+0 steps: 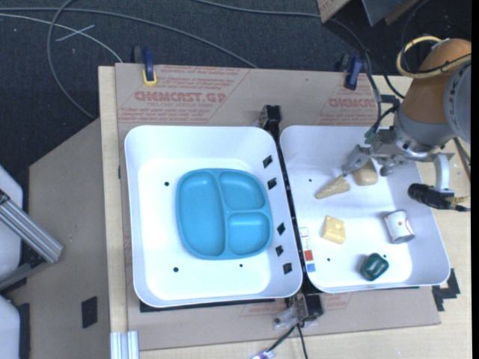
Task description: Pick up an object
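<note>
Green object [374, 266] at the right bin's [426, 271] near edge — gripper [364, 167] low at the far end.

Gripper fingers straddle a tan lump [366, 175], though whether they pinch it I cannot tell. Just left lies a pale wedge [332, 188]; nearer sit a yellow block [334, 229] and silver cylinder [399, 226]. Left bin [150, 275] holds a blue divided plate [224, 212].

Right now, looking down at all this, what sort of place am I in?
Most likely a robotics lab test bench. A grey arm reaches over two white bins, one holding a blue divided plate and the other small practice objects. Loose cables trail over the dark floor.
</note>
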### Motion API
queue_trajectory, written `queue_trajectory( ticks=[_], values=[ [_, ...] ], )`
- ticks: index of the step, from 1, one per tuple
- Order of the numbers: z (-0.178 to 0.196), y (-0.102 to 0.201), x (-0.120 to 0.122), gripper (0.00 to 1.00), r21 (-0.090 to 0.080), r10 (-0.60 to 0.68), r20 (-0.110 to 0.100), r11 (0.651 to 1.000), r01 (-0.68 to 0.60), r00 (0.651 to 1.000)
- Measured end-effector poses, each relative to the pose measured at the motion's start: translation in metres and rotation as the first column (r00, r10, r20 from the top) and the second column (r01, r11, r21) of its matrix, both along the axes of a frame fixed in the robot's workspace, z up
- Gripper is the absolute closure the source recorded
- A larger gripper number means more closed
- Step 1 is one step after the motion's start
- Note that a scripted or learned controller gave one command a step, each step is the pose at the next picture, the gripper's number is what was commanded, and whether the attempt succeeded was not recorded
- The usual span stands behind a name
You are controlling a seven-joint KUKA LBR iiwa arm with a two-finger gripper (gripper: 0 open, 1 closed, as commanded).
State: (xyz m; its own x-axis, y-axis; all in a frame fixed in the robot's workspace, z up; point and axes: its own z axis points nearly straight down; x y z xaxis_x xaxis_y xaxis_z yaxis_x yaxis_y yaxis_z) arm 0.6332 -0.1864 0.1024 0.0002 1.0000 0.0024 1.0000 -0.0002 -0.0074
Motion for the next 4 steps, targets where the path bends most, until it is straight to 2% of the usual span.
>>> queue_trajectory(
  ticks=[1, 2, 4],
  values=[
    [0.018, 0.000, 0.004, 1.00, -0.003, 0.001, 0.012, 1.000, -0.001, 1.000],
    [0.075, 0.009, 0.010, 1.00, -0.004, 0.002, 0.015, 1.000, -0.002, 1.000],
    [0.175, 0.000, 0.015, 1.00, -0.004, 0.002, 0.015, 1.000, -0.002, 1.000]
  ],
)
